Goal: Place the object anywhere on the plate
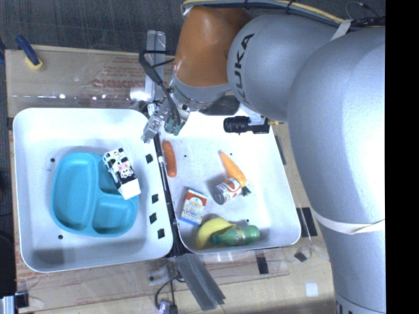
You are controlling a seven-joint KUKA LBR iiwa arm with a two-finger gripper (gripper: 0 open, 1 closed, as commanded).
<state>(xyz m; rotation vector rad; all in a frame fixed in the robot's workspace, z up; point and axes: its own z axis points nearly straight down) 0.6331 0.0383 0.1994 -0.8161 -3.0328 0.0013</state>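
The grey arm [314, 103] was the nearest thing to the camera, its bulk filling the right of the view and cut off by the top and bottom edges; its orange band [204, 44] sat above the wrist, and from there the wrist reached down and leftward to the gripper [163, 122], which hung over the ridge where the two white bins met, at their far end. Whether its fingers stood wide or narrow could not be told, since cables and brackets cluttered the tip, and nothing could be seen held there. Well to the left of and below the gripper, in the left bin [26, 175], lay the blue plate [85, 195], a divided tray, with the cow-patterned milk carton [122, 172] resting on its right edge, partly on the plate and partly leaning toward the bin floor. Just below the gripper, in the right bin [275, 175], lay a sausage [169, 158]. Farther below and to the right were a small juice box [194, 206], a banana [211, 229] touching a green bottle [237, 235], a tipped can [228, 190] and a carrot [232, 166] just beside it. The far right corner of that bin was hidden behind the arm.
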